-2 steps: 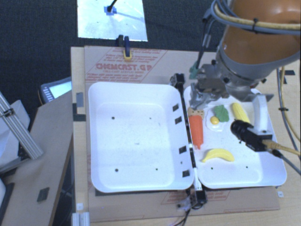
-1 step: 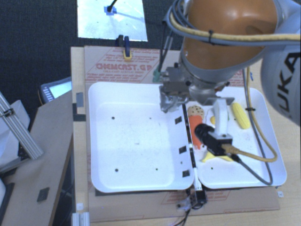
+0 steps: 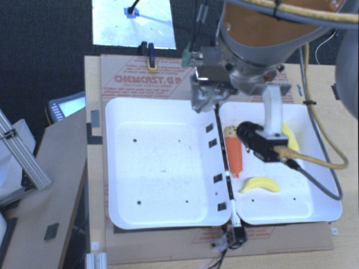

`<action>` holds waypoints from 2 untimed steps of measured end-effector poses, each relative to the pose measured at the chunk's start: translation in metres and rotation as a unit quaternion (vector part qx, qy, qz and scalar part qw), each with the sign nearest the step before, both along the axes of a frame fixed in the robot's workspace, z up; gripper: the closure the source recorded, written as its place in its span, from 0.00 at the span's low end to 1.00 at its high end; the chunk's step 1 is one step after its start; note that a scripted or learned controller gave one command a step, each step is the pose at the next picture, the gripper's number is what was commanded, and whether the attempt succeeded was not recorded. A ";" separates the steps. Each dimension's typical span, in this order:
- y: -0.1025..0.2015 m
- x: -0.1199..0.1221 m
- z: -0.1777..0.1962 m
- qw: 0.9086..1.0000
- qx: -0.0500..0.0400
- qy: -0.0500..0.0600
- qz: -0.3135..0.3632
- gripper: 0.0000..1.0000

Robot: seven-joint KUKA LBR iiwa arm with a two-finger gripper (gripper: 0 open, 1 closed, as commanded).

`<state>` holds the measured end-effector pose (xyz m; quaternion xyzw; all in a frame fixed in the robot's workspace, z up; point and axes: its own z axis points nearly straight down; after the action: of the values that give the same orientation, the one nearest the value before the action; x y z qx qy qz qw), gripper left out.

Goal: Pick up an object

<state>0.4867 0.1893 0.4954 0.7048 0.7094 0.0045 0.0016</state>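
Gripper [image 3: 205, 101] hangs over the bins' far edge, opening impossible to tell | orange carrot [image 3: 234, 156] lies in right bin [image 3: 291, 206] against the divider [image 3: 226, 185] | best: centre over carrot, close across its narrow width.

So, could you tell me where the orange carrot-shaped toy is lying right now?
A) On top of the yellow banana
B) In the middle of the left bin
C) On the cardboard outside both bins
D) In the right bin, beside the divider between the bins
D: the orange carrot lies in the right bin, lengthwise against its left wall, apart from the yellow banana.
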 end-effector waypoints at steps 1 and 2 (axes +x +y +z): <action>0.025 0.041 0.042 1.000 -0.001 0.001 0.000 1.00; 0.024 0.040 0.040 1.000 -0.002 0.003 0.000 0.00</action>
<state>0.5267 0.2137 0.5350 0.7049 0.7094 0.0010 0.0003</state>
